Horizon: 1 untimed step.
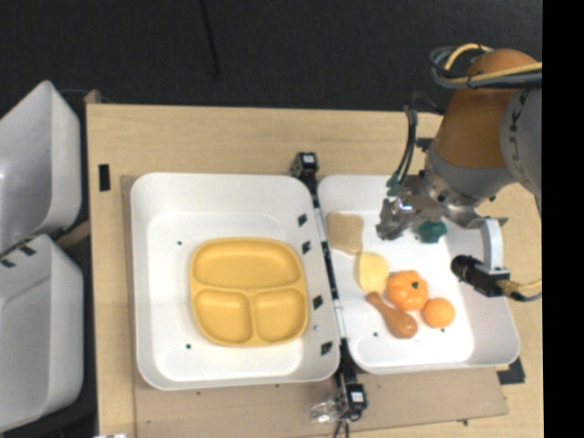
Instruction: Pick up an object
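Observation:
My gripper (392, 223) hangs over the back part of the right bin (488, 340), just right of a tan bread slice (345, 232). A teal piece (431, 233) lies beside it on its right. In front of it are a pale yellow piece (371, 270), an orange pumpkin-like toy (407, 289), a small orange ball (439, 312) and a brown drumstick (393, 315). Nothing shows between the fingers.
The left bin (155, 245) holds a yellow divided plate (248, 290). A ridge with black clips separates the two bins. White casings stand at the far left of the bench.

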### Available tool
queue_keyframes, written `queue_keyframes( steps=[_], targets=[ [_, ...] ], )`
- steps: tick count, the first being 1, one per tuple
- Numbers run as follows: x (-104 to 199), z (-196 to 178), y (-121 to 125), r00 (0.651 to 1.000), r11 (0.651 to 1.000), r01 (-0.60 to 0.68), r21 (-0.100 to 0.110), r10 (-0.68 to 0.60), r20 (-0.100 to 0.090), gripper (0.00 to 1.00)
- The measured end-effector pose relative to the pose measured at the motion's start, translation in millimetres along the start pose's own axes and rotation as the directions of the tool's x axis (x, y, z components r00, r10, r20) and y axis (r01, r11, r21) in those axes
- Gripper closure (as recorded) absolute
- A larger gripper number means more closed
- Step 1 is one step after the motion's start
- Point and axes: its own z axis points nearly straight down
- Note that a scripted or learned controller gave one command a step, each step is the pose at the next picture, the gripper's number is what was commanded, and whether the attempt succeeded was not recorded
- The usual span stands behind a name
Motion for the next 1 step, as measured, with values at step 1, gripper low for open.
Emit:
queue_keyframes(
  steps=[1],
  targets=[
    [41.7,3.4,-7.3,1.0,1.0,0.0,0.0,0.0,0.0,1.0]
  ],
)
